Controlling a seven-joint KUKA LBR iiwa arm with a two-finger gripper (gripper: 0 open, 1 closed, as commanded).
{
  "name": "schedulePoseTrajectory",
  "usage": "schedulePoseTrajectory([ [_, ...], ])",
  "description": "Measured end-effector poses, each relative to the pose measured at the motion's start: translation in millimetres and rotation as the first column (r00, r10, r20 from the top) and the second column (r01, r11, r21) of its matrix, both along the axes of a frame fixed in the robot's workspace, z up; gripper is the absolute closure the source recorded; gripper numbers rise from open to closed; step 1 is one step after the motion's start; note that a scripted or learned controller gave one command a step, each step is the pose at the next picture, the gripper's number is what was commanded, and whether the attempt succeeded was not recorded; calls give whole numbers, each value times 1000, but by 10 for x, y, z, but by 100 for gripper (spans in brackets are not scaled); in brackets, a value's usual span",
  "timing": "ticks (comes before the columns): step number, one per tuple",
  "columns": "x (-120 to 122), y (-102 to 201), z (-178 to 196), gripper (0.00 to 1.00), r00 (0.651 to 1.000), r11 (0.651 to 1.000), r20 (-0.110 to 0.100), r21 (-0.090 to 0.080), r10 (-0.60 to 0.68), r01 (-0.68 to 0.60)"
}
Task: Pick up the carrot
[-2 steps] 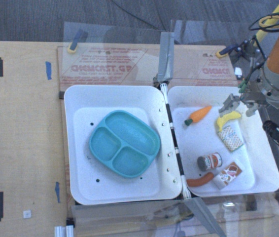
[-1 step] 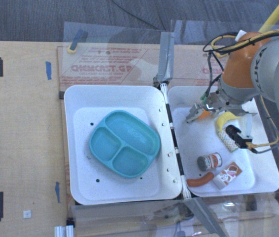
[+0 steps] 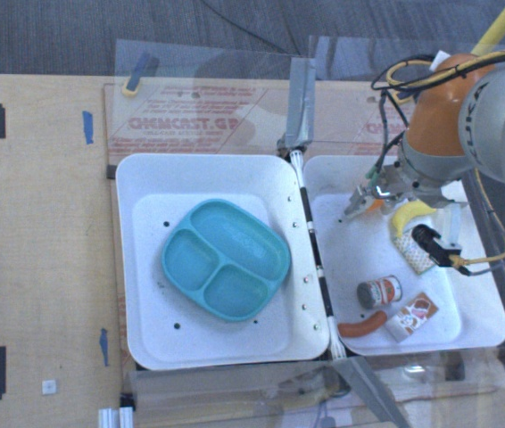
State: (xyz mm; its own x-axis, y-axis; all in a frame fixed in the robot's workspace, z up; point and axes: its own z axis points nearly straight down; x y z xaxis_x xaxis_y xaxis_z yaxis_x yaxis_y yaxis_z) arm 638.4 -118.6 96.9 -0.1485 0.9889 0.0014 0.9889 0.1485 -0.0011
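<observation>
On the wooden bench, the right bin [image 3: 480, 328] holds the gripper [image 3: 366, 201], its fingers closed on the carrot [image 3: 375, 207] near the far wall. The grasp seems made; next comes lifting straight up.
</observation>
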Motion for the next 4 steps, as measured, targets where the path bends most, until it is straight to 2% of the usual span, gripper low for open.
schedulePoseTrajectory([
  [1, -287, 163, -81, 100, 999, 999, 7, -2, 42, -42],
  [2, -184, 792, 884, 100, 996, 996, 4, -2, -88, 88],
  [3, -185, 793, 882, 0, 996, 996, 3, -2, -87, 87],
  [4, -15, 188, 181, 0, 995, 995, 17, -2, 96, -96],
])
